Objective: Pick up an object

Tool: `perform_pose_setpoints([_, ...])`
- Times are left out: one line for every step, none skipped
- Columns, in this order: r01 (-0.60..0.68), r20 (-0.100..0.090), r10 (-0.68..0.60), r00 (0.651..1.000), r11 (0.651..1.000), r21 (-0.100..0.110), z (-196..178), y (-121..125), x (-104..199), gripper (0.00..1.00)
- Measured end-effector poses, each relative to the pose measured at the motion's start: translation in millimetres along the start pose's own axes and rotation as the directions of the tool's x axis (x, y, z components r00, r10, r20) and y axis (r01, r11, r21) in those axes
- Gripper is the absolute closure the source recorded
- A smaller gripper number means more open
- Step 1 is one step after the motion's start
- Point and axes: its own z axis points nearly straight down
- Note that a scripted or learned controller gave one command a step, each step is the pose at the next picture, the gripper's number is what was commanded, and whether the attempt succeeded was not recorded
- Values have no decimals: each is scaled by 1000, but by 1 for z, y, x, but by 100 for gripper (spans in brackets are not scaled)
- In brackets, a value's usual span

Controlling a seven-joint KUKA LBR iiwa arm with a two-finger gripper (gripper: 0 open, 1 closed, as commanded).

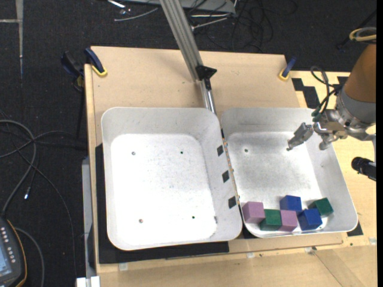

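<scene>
While my gripper (297, 137) hangs open and empty at two o'clock, the blocks (287, 213) at five o'clock wait unpicked.

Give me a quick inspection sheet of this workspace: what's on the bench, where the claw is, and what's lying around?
Surface: wooden bench bearing a left bin and a right bin, both white, side by side.
Job's things: small blocks clustered at the right bin's near edge: two purple blocks, two blue blocks, two green blocks.
Clutter: nothing seen in the bins besides the blocks.
Grippers: claw over the right bin's far right part, well apart from the blocks, nothing between its fingers.
Cables: black cables on the dark floor, left of the bench.
Surroundings: metal pole slanting down to the bins; clamps on the bench's far corners.
</scene>
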Motion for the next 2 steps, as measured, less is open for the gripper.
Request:
perform_pose_setpoints([3, -2, -3, 1000, 1000, 2, 95, -27, 41, 0])
perform_pose_setpoints([5, 3, -5, 1000, 1000, -12, 90, 21, 47, 0])
